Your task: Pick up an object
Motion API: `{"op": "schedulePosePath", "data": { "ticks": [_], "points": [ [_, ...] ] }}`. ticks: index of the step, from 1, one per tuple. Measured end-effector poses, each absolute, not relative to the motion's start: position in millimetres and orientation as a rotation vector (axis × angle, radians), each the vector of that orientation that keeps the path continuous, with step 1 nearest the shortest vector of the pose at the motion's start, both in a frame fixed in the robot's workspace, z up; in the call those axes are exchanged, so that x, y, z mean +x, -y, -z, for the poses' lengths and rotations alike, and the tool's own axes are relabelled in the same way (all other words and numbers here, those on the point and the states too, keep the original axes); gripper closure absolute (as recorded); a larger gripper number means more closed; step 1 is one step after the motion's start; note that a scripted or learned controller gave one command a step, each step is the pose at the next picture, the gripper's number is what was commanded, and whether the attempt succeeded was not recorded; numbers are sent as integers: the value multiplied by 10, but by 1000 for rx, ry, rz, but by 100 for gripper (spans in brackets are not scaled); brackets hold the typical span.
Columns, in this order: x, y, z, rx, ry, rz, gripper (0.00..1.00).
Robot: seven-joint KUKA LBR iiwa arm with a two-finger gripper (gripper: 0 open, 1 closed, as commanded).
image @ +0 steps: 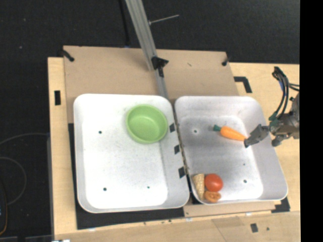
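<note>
The robot's dark two-finger jaws [261, 134] hang at the right rim of the right-hand shallow white bin [237, 110]. Whether they are parted or closed cannot be told, and nothing is seen held in them. Just beside their tip, toward the bin's middle, lies a small orange toy carrot with a green stub [229, 132]. Farther off, in the bin's near corner, sit a red toy tomato [214, 182], a tan cone-shaped piece [199, 184] and an orange slice-like piece [212, 196], bunched together. Well apart, in the left-hand white bin [96, 160], rests a round green plastic bowl [146, 124]. The arm appears to be approaching; next it would need to settle over the carrot and close around it.
</note>
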State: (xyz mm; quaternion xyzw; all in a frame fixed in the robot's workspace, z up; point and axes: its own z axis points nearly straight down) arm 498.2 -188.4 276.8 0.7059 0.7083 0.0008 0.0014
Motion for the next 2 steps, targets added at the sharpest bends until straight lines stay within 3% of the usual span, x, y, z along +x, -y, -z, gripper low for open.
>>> {"op": "schedulePosePath", "data": {
  "ticks": [1,2],
  "points": [
    [4982,1887,-2768,2217,-2221,-3,0],
    [4942,1994,-2225,2224,-2222,5,0]
  ]
}}
